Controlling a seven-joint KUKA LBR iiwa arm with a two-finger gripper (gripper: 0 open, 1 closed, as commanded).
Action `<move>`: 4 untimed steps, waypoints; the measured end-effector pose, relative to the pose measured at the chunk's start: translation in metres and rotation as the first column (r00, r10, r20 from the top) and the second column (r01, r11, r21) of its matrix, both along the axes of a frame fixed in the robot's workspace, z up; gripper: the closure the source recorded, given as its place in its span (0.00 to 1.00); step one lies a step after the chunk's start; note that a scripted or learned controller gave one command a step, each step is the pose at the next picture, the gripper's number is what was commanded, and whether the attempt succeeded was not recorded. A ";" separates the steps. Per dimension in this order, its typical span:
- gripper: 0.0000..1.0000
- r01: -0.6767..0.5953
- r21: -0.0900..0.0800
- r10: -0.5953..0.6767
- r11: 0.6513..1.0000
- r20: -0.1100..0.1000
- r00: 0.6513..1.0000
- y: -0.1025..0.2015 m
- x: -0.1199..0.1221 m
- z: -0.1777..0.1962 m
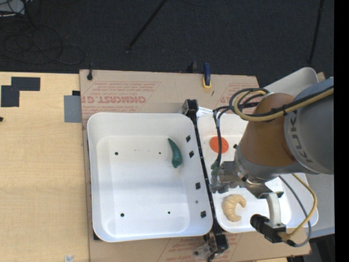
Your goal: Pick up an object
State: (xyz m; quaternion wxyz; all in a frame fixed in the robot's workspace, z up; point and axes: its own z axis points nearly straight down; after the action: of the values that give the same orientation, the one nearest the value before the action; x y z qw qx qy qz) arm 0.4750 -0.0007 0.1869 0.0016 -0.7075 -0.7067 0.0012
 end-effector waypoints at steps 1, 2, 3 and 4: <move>1.00 0.004 0.000 -0.004 1.000 0.000 1.000 -0.001 0.000 0.000; 1.00 0.002 0.000 -0.002 1.000 0.001 1.000 -0.003 0.000 0.000; 1.00 -0.004 0.001 0.004 1.000 0.001 1.000 0.028 0.000 0.000; 1.00 -0.002 0.000 0.002 1.000 0.001 1.000 0.031 0.000 0.000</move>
State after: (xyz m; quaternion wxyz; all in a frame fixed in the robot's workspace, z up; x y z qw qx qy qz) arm 0.4749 0.0304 0.1869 0.0011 -0.7067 -0.7075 0.0008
